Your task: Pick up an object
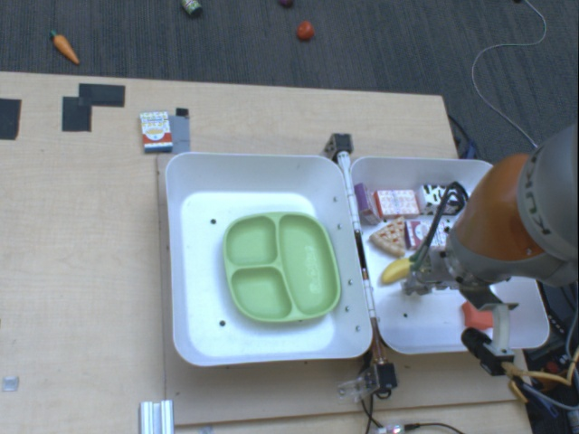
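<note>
Yellow banana could be nudged aside by the gripper; its finger state cannot be told.

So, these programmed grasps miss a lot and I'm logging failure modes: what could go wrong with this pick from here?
1. The banana lies right beside the pizza slice and the small boxes; a descent could catch a neighbour or push the banana aside.
2. The banana is near the right bin's left wall, so it may slide against that wall rather than lift.
3. The arm hides the gripper from above, so a miss may be hard to confirm.
</note>
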Controlling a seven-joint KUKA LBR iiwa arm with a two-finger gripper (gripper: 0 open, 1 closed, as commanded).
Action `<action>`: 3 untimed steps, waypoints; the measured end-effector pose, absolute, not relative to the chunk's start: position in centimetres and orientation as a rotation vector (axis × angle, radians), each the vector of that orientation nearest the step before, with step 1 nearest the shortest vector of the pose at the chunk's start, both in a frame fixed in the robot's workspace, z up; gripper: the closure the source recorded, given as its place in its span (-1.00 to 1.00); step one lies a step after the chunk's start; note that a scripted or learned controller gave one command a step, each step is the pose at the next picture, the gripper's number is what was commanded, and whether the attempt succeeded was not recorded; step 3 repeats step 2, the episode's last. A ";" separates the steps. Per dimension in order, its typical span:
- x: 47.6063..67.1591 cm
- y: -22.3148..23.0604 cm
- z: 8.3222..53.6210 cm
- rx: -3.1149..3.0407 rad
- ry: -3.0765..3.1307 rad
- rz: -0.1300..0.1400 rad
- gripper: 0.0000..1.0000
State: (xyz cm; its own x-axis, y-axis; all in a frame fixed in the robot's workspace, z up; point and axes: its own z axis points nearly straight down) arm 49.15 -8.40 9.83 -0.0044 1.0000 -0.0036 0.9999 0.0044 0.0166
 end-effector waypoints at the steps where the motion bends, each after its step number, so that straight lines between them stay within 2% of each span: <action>1: 49.1 -8.4 9.8 2.208 2.216 0.014 -1.00; 3: 48.9 -8.5 8.7 2.214 2.219 0.008 -1.00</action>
